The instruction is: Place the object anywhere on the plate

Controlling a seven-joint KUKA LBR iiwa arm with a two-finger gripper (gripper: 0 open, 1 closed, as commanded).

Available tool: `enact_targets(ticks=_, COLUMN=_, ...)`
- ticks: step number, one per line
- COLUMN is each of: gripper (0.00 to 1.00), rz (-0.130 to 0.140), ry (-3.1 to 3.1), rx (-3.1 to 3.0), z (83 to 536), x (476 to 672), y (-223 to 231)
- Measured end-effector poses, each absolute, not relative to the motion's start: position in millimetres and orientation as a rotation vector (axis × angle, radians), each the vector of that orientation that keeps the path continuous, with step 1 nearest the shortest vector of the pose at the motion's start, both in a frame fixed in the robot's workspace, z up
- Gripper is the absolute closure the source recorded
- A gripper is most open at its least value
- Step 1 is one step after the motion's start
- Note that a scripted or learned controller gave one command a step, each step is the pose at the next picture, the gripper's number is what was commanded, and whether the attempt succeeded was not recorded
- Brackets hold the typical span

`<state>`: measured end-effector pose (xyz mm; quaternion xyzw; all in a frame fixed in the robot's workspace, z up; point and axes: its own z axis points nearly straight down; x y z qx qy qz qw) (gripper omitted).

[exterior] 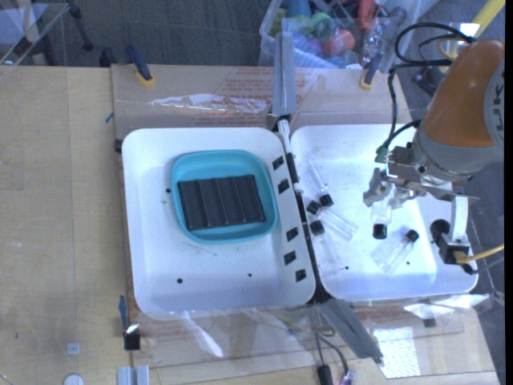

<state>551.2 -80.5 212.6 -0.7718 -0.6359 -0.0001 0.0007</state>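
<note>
Writing: no brand or label can be read; the letters at the right edge of the arm (pixel 469 95) are cut off, and the faint red print on the cardboard (pixel 240 87) behind the bins is too blurred.
Plate: a teal plate (pixel 222 196) with rounded corners lies in the left bin (pixel 152 279), a little behind the middle; a dark ribbed insert (pixel 220 202) covers its floor.
Objects: several small clear vials with black caps lie in the right bin (pixel 345 147). One vial (pixel 395 251) lies near the front wall, others (pixel 322 201) lie close to the divider.
Which is the task's object: it cannot be told; every vial is in the right bin, well apart from the plate.
Gripper: the gripper (pixel 386 203) hangs low over the middle of the right bin, above a capped vial (pixel 379 224).
Fingers: it cannot be told whether they are apart or together, since the metal parts blend with the white floor.
Open room: bare floor runs all round the plate, widest at the front of the left bin.
Edges: a ridge with black clips (pixel 290 233) divides the two bins.
Hidden or cut off: the wrist covers the right rear part of the right bin; a crate of coloured toys (pixel 337 10) is cut by the top edge.
</note>
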Motion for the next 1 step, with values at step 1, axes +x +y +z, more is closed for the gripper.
enact_targets(ticks=1, gripper=0.0, rz=0.0, ry=-1.997, rx=-2.424, z=212.6, x=551.2, y=-80.6)
